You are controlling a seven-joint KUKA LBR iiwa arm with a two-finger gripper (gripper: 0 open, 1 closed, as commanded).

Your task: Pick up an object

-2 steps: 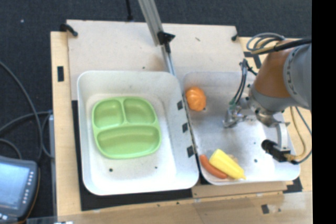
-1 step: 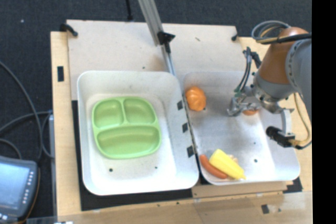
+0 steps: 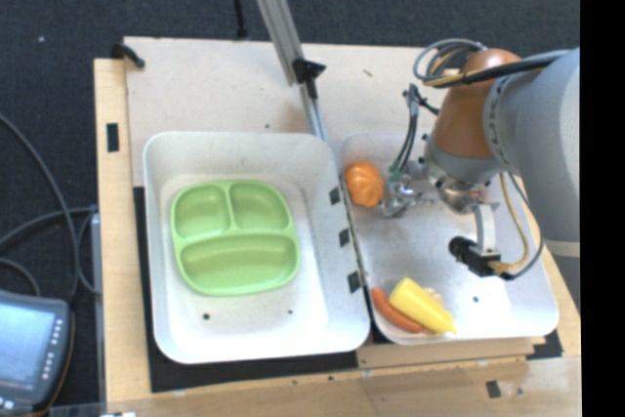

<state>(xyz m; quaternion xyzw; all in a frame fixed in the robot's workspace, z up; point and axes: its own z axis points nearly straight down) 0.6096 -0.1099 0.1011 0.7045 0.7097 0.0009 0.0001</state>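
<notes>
In the camera view, the grey two-finger gripper [image 3: 398,200] hangs low in the right white bin [image 3: 508,312], just beside the round orange plastic fruit [image 3: 364,184] at the bin's far left wall. Whether it is released or clenched, I cannot tell. A clean pick likely means centring over the fruit, clear of the wall, while the yellow corn-like piece [image 3: 422,304] and orange carrot-like piece [image 3: 393,311] lie well apart.

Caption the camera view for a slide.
KUKA arm's gripper sits beside an orange fruit in the right bin; green divided tray in the left.
</notes>
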